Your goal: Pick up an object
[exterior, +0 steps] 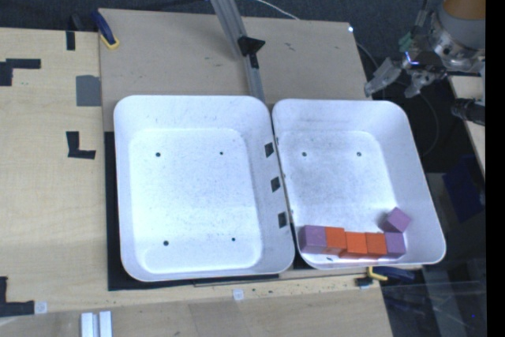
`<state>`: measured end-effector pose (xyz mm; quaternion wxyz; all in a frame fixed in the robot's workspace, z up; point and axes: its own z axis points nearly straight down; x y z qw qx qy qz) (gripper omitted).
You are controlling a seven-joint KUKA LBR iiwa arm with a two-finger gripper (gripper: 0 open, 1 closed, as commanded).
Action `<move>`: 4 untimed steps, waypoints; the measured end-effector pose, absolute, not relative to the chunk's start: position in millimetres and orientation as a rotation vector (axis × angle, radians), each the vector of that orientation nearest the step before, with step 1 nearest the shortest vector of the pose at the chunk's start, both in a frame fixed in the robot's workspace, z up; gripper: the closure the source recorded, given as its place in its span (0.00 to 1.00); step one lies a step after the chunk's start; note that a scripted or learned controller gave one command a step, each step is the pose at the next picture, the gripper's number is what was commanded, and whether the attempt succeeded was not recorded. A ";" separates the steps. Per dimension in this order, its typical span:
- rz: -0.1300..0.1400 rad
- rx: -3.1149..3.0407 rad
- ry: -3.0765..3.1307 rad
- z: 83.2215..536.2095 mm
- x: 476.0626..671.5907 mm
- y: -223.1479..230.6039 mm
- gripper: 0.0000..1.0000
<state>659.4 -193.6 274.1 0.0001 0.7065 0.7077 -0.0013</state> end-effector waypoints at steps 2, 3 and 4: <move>-0.012 2.223 2.228 88.7 679.8 -159.9 0.00; -0.006 2.218 2.229 91.7 680.9 -103.6 0.00; -0.005 2.226 2.223 145.0 524.0 -93.5 0.00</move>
